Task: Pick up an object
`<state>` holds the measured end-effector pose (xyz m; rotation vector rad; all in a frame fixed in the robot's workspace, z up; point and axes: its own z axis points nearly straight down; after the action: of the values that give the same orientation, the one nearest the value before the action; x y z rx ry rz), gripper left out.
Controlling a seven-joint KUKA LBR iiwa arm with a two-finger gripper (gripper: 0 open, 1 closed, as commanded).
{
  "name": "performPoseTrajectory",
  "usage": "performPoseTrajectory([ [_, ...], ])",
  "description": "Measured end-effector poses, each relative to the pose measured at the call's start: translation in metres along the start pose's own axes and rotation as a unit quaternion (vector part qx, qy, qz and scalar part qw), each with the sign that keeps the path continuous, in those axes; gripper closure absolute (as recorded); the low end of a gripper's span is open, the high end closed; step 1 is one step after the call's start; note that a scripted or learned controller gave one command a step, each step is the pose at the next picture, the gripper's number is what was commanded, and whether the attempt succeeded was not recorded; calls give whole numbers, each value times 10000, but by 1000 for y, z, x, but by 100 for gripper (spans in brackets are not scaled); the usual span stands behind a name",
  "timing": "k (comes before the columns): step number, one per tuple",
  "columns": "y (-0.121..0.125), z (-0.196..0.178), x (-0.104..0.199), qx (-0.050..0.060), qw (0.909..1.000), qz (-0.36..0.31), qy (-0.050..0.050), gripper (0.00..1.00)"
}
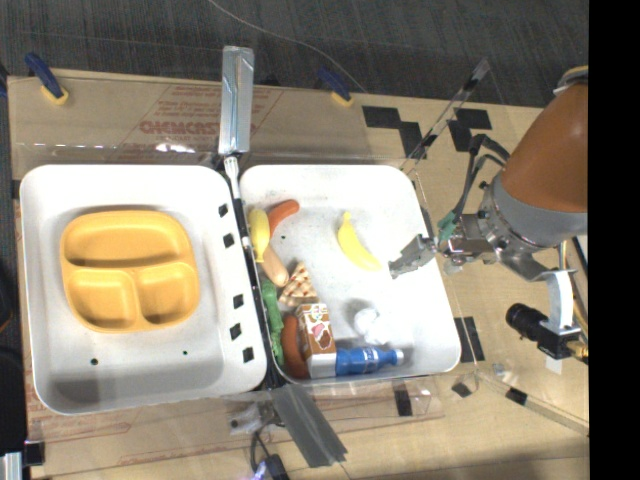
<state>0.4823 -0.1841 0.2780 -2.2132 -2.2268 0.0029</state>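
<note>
My gripper (412, 256) hangs over the right rim of the right bin (330, 180), with nothing visibly held in it. A yellow banana (354, 242) lies just left of it on the bin floor. Along the bin's left wall lie a red sausage (281, 213), a pale yellow piece (259, 232), a waffle-patterned piece (296, 286) and a green piece (273, 313). At the front sit a small red and white carton (317, 328), a blue bottle (362, 358) lying on its side and a small white object (366, 319).
The left bin (40, 268) holds a yellow divided tray (129, 267). A metal bar (236, 103) stands upright between the bins at the back. The grey arm with its orange band (550, 158) fills the right side, above black cabling and a bracket (545, 330).
</note>
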Motion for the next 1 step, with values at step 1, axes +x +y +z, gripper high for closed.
performPoseTrajectory([
  [1,31,28,-27,-13,9720,-2350,-8,0],
])
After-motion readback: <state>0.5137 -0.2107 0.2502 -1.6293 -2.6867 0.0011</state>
